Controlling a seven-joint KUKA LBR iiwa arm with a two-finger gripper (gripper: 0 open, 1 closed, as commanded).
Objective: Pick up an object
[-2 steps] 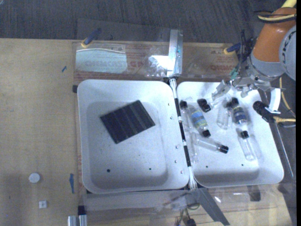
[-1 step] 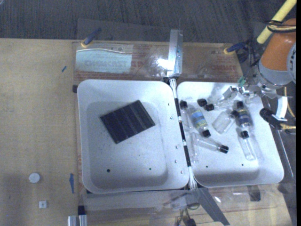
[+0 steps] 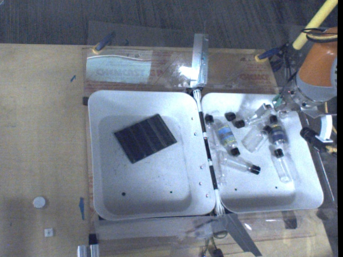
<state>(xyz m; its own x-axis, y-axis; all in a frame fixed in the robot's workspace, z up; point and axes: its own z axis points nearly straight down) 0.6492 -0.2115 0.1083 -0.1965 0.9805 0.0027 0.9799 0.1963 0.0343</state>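
The pick has not begun, as far as one can judge. The small clear plastic bottles with black caps [image 3: 227, 135] all lie loose in the right-hand shallow white bin [image 3: 308, 199], none lifted. The grey arm with its orange band [image 3: 317, 63] sits over that bin's upper right corner — its end effector [image 3: 281, 104] is hard to make out, so I cannot tell its state. A dark ribbed rectangular mat [image 3: 145, 137] rests flat in the left-hand white bin [image 3: 102, 197]. Descent, grasp and lift all remain.
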